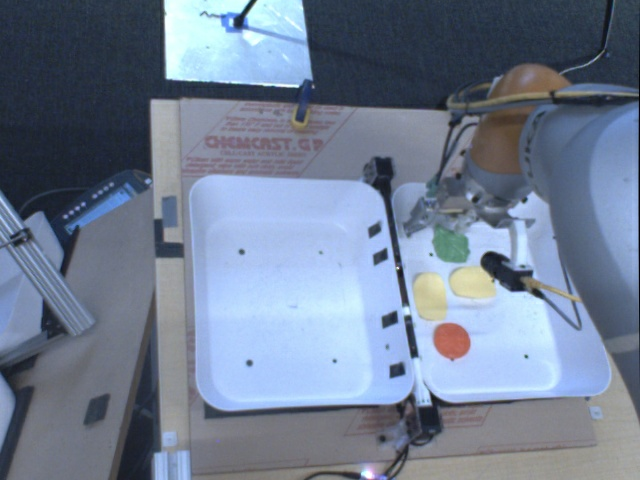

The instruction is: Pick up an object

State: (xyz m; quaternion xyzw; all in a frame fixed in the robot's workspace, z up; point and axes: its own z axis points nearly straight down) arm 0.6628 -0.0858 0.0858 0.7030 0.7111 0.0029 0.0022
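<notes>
Gripper (447, 218) low over crumpled green soft object (451, 245) at right white bin's (575, 373) far end; grip state unclear; centre on green, avoid yellow pieces (430, 295)

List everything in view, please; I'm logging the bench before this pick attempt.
Bins: two, white, side by side on the board.
Green piece: one, right bin, far end, under the pincer.
Yellow pieces: two, right bin, middle, side by side.
Red disc: one, right bin, nearest the camera.
Black clips: several, along the seam between the bins.
Board: one, brown, under the bins.
Arm: one, grey with orange band, from the right.
Pincer: one, above the green piece.
</notes>
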